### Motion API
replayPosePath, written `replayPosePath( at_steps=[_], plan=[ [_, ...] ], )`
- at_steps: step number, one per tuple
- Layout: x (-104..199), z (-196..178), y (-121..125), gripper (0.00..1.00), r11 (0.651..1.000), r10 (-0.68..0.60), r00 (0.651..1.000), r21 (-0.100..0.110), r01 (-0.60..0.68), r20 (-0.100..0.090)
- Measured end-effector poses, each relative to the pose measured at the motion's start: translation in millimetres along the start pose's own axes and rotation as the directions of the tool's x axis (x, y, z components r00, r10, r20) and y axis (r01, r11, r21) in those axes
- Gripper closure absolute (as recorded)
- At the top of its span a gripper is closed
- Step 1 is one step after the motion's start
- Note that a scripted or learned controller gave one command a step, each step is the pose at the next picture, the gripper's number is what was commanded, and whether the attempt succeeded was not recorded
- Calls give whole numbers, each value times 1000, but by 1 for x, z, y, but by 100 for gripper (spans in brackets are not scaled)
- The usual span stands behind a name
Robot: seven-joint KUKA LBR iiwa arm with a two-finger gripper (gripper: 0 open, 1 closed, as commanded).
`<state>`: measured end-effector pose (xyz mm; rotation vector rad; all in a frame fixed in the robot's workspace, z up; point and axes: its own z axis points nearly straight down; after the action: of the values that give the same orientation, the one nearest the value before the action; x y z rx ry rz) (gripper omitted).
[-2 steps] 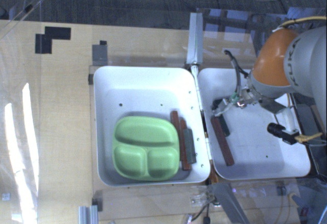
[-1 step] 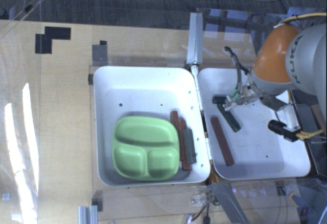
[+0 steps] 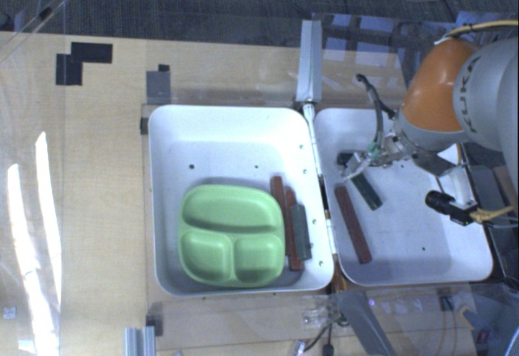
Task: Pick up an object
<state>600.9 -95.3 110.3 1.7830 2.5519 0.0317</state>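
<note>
Dark grey and short, a small bar (image 3: pixel 366 190) lying aslant on the floor of the right bin (image 3: pixel 422 257), near its left wall and likeliest as the object to pick, being closest to the tool. Just above its upper end, the gripper (image 3: pixel 359 166), low in the bin at the tip of the grey arm (image 3: pixel 478 95) reaching in from the right; open or closed, impossible to tell, and nothing seen held. Just beside the bar, a long brown strip (image 3: pixel 353 225), also aslant, near enough to get in the way of a grasp. Across the divider, in the left bin (image 3: pixel 211 127), a green divided tray (image 3: pixel 231 234) with two brown sticks (image 3: pixel 284 216) and a grey slat (image 3: pixel 301 231) wedged between it and the bin's right wall, harder to reach cleanly.
</note>
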Motion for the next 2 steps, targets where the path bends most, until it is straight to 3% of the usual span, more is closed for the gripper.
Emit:
replayPosePath(
  at_steps=[1, 2],
  plan=[
    [-17, 8, 29, 0, 982, 187, 982, 5, -187, 4],
    [-16, -7, 35, 100, 984, 178, 984, -9, -178, 6]
  ],
)
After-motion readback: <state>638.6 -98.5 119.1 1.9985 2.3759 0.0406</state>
